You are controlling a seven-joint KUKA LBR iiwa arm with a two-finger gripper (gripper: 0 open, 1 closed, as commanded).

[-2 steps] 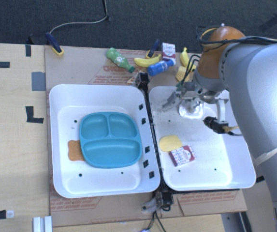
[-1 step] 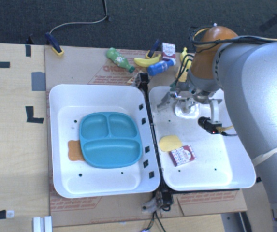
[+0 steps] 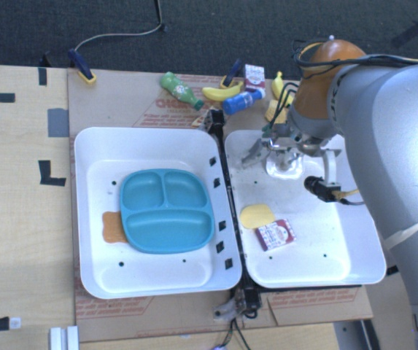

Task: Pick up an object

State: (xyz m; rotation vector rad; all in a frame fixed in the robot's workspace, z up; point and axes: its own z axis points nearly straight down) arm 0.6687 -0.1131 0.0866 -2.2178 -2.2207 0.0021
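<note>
- Over the right bin [image 3: 354, 265], the gripper [image 3: 281, 159] hangs near the back wall; whether it is released or clenched cannot be told from this angle.
- Nearest candidates, a yellow piece [image 3: 257, 215] and a red-and-white packet [image 3: 276, 234], lie touching, toward the bin's front-left of the gripper, well apart from it.
- A blue divided plate [image 3: 167, 211] sits in the left bin [image 3: 92, 195].

Behind the bins, on cardboard: green bottle [image 3: 180, 91], banana [image 3: 221, 92], blue bottle [image 3: 239, 102] and small carton [image 3: 254, 76] clustered close together; farther left, blue-handled clamp [image 3: 82, 65] near the edge; beyond, black cable [image 3: 152, 6] across dark carpet [image 3: 194, 20].
</note>
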